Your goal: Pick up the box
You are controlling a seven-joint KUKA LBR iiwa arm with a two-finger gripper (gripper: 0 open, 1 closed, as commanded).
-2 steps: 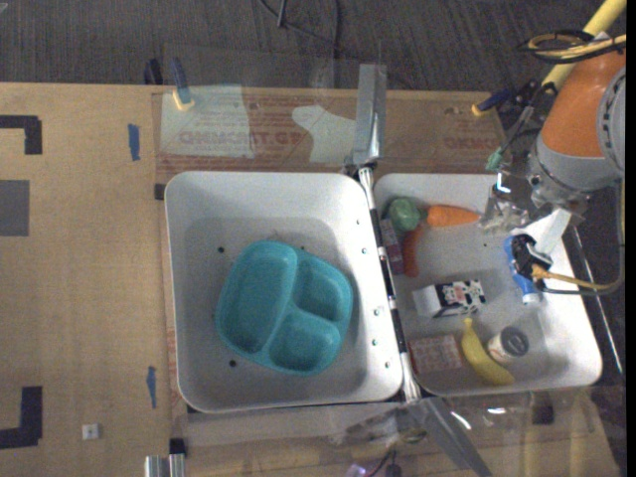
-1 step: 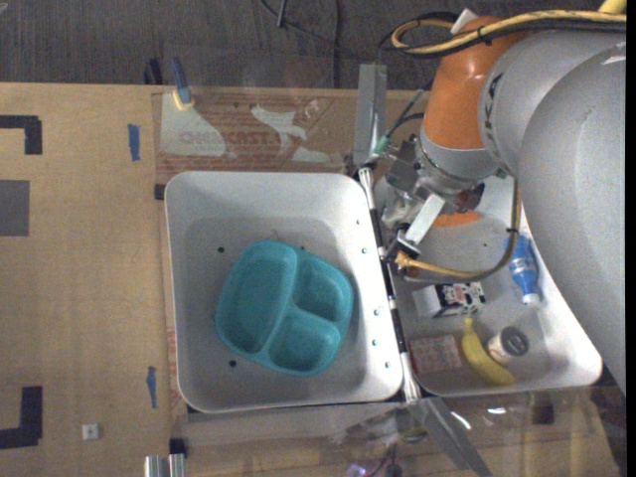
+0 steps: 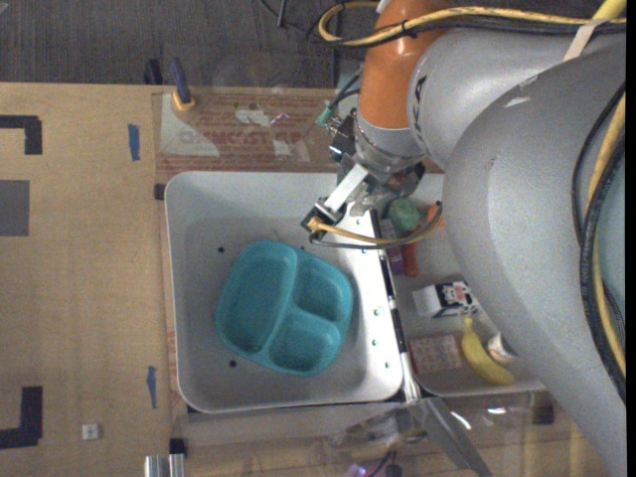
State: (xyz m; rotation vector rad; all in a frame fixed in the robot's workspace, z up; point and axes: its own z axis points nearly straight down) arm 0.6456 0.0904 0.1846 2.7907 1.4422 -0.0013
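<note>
Legible text: none.
1. Reddish-brown board (image 3: 248,132), beyond the left bin: a row of pale block letters, blurred by glare, unreadable.
2. Small white box (image 3: 444,297), right bin: dark printed figure, wording too small to read.
3. Pink pack (image 3: 435,353), beside the banana (image 3: 484,356): faint print, illegible.
4. Surface (image 3: 79,266): black corner marks (image 3: 25,132), no lettering.

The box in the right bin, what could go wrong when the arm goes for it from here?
The hand is at the top end of the right bin by a green item, not above the small white box, so a grab here would likely miss. The banana lies right next to the box and might get nudged or grabbed instead.
</note>
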